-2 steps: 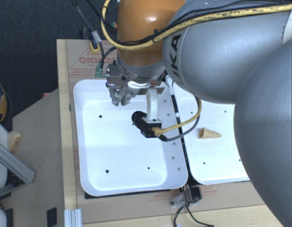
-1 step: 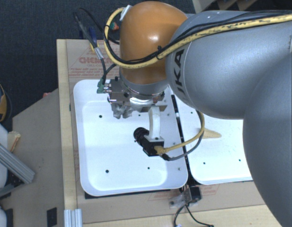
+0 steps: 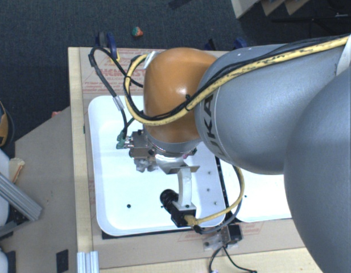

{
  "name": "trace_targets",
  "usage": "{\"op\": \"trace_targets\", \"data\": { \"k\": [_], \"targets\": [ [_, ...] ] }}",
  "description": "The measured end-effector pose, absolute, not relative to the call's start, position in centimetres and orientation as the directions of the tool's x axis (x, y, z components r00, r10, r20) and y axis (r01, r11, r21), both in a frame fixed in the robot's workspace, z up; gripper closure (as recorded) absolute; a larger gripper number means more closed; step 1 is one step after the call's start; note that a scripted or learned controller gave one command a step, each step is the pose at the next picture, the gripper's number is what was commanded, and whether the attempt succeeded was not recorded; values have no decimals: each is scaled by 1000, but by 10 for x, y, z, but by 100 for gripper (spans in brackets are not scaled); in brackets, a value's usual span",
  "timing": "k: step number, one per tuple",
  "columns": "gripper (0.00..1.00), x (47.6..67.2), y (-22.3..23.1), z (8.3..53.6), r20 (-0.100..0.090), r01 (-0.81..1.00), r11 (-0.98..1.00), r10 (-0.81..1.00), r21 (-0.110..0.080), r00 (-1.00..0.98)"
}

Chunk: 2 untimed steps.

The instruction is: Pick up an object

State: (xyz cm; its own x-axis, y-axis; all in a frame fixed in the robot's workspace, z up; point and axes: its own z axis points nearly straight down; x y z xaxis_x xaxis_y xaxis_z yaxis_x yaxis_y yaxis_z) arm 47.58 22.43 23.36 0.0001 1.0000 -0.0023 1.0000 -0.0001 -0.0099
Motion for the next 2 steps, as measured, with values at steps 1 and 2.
{"op": "trace_targets", "data": {
  "k": [1,2],
  "targets": [
    [100,480,225,334,6,1000,1,1000,11,-1],
    [100,479,225,300,-2,1000,0,1000,-5,0]
  ]
}}
